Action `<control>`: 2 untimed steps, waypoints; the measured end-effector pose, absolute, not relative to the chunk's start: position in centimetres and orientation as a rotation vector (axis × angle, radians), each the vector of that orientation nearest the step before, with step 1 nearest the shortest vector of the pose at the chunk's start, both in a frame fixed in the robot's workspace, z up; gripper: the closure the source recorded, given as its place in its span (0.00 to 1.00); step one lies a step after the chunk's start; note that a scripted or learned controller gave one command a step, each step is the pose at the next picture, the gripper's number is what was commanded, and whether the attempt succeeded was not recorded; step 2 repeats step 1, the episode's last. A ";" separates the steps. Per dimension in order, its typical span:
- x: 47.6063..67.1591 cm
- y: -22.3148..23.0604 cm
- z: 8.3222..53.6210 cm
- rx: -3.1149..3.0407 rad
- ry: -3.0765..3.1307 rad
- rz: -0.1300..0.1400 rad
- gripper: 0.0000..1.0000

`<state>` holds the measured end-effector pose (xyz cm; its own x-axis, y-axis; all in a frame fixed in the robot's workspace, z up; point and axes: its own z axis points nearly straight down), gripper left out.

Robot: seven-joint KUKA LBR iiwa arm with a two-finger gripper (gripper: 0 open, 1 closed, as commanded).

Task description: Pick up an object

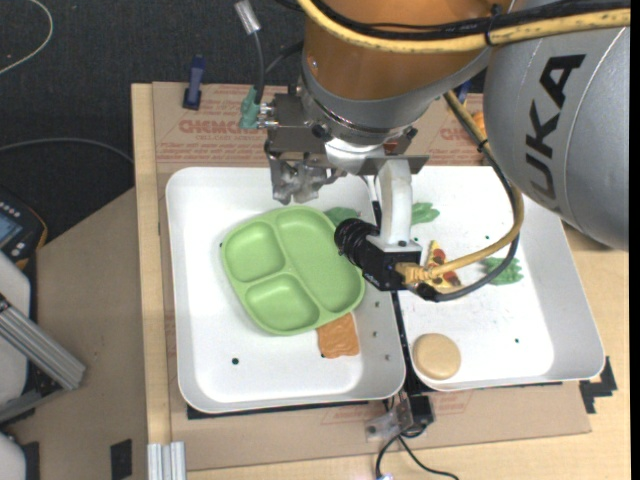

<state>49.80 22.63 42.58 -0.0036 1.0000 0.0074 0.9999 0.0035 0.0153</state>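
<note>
Green divided plate (pixel 290 271) lies tilted over an orange piece (pixel 340 338), likely why the jaws (pixel 297 180) hover at the plate's far rim, their opening impossible to tell.

Around the bins: board, clip, cables

A brown cardboard sheet (pixel 160 268) with red print lies under both bins; a blue clip (pixel 194 82) sits at its far left corner, thin white cables (pixel 30 28) curl on the dark floor (pixel 70 108) beyond.
</note>
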 end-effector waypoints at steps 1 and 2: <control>48.5 17.6 39.2 2.229 2.217 -0.008 1.00; 48.5 17.6 39.2 2.229 2.217 -0.008 1.00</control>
